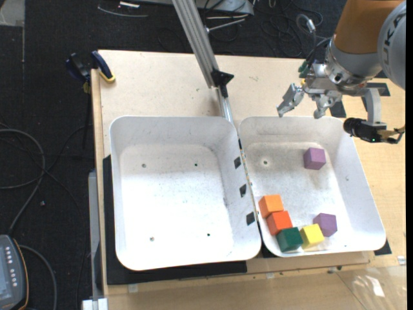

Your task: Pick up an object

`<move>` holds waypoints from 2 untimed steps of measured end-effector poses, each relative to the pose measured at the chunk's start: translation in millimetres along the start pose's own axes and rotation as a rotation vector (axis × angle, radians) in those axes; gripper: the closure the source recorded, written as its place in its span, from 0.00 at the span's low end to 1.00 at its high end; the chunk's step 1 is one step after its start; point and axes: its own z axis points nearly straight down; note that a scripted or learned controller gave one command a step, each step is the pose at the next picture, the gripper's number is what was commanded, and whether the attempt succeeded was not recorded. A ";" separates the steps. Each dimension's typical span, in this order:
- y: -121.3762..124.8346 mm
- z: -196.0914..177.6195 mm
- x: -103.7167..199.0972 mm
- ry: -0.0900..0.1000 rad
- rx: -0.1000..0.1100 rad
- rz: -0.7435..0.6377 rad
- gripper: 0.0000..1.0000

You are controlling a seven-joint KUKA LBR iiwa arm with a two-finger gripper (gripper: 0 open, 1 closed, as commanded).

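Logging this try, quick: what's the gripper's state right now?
Gripper: open, holding nothing, above the right bin's far edge.

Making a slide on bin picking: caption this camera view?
Open gripper hovers above the right bin's far rim; six blocks lie inside, none grasped.

I see a robotics lab: pale wooden bench (161,86), tangled black cables (271,11) on dark carpet, slanted aluminium strut (193,31).
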 end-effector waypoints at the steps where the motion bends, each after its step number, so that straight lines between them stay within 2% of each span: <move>1: -5.2 57.0 -106.4 -0.003 0.003 0.011 0.00; 2: -41.8 162.8 -89.8 0.003 0.007 0.004 0.00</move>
